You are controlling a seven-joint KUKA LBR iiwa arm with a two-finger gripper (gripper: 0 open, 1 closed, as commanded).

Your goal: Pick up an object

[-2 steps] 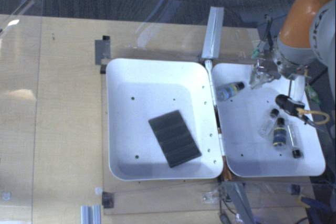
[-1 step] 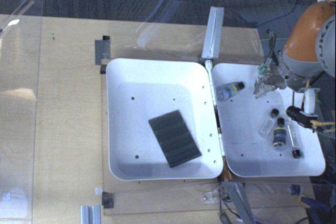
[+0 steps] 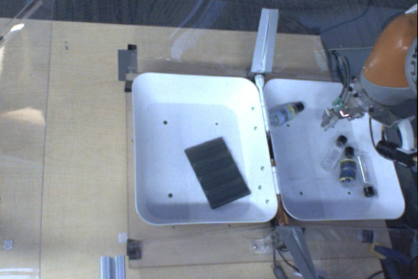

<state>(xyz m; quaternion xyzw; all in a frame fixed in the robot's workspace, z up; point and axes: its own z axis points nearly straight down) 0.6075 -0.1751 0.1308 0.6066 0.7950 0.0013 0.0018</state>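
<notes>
Pad [image 3: 217,172], dark and ribbed, lies flat and askew at lower centre of the left bin [image 3: 150,140], alone and easy to reach. The right bin [image 3: 392,206] holds three small bottles: one [image 3: 286,113] at its upper left, two [image 3: 347,166] at frame right. The gripper [image 3: 338,112] hangs above that bin's upper middle, apparently holding nothing; how wide it stands I cannot tell.

Two bins [image 3: 150,140], one dark pad [image 3: 217,172], four bottles [image 3: 348,165].

Pad [image 3: 217,172] in left bin [image 3: 147,140] (bottles [image 3: 347,165] in right bin [image 3: 392,202]).
</notes>
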